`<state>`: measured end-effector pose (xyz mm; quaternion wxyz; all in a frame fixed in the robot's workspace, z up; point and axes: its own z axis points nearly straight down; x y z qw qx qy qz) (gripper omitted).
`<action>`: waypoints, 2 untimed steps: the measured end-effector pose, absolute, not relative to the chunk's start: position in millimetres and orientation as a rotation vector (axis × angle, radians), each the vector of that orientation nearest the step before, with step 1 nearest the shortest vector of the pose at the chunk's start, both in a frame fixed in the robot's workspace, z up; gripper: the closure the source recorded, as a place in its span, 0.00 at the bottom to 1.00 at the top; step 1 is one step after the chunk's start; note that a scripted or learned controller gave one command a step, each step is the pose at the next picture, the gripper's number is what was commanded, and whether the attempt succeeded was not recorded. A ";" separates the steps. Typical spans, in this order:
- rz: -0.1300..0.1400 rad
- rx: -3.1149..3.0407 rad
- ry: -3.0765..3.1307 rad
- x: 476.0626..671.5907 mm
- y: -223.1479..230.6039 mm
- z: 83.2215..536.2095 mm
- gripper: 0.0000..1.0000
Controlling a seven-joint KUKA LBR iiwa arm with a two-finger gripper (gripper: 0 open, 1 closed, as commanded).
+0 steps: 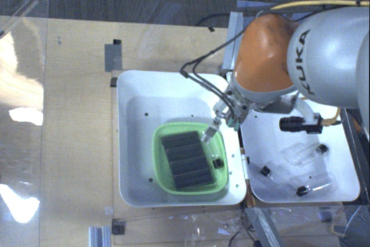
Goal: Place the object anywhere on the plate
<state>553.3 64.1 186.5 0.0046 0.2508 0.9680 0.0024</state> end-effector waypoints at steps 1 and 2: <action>0.006 0.849 3.014 586.9 27.3 214.9 0.00; 0.005 0.697 3.049 556.4 -11.4 347.2 0.00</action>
